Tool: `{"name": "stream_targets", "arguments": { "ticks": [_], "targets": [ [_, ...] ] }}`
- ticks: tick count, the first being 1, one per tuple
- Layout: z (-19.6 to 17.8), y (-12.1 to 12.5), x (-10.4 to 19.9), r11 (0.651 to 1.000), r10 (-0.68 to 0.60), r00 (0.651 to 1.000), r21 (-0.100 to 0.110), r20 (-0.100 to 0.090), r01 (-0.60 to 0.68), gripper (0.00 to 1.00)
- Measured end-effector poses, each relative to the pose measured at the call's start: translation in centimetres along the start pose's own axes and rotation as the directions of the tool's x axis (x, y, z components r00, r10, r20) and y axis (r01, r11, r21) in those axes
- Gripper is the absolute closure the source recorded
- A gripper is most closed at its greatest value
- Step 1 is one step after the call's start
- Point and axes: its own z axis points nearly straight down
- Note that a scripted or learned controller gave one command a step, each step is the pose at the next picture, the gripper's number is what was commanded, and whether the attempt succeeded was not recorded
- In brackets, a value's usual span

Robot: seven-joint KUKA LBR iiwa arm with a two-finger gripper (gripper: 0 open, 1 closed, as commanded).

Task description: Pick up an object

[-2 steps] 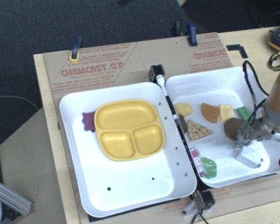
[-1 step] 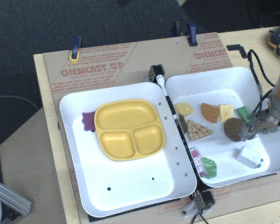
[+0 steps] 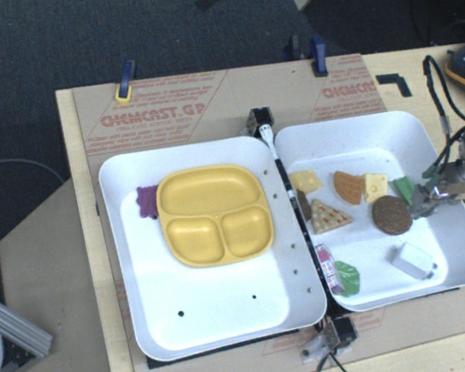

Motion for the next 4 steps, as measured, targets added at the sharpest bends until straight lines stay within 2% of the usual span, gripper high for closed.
{"name": "stream_targets", "arguments": {
  "ticks": [1,3,4],
  "targets": [
    [-2.6,0.1,0.0,1.0,0.0,1.0,0.003,-0.001,0.0,1.0],
    [-3.4,8.6,8.1,1.0,-0.003,1.0,0.001,-0.002,0.003,1.0],
    [-3.9,13.1,10.9,1.0,-0.001,1.0,0.002,-0.002,0.001,1.0]
  ]
}}
